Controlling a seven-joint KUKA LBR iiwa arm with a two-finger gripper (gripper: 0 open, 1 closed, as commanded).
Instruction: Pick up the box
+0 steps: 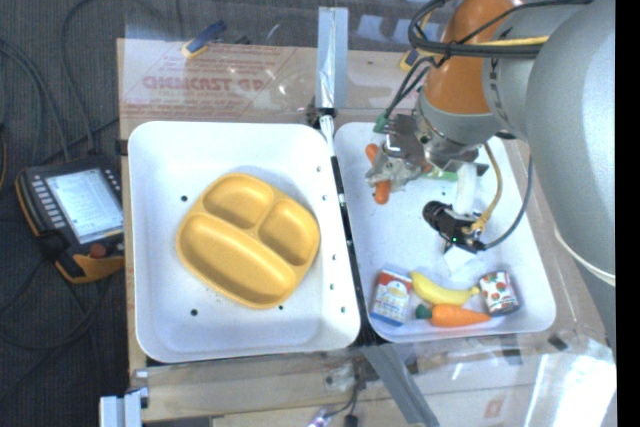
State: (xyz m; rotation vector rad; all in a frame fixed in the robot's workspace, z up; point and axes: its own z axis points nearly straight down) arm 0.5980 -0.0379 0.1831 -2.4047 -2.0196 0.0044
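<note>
Starting at the far left, a handheld controller (70, 205) with a lit screen lies on the dark floor beside the bench. The left bin (140, 245) holds a yellow divided plate (248, 238) with three compartments, sitting roughly in the middle and turned at a slant. Across the rim that separates the bins, the right bin (400, 235) carries the rest. The box (392, 298) is a small carton, mostly white with red on its face and a blue patch near the lower edge. It lies at the near left corner of the right bin, close to the dividing wall. Its right side is just beside, perhaps touching, a yellow banana (443, 290). The gripper (385, 177) hangs over the far left part of the same bin, well apart from the box, with bare bin floor between them. Whether it is open or closed cannot be told from this angle. Small orange bits show at its left edge, too small to identify. Nothing can be made out held in it. Right of the box, an orange carrot (460, 317) lies in front of the banana. A red-and-white pack (497, 293) sits at the near right. The grey arm (580, 115) with its orange band fills the upper right.
</note>
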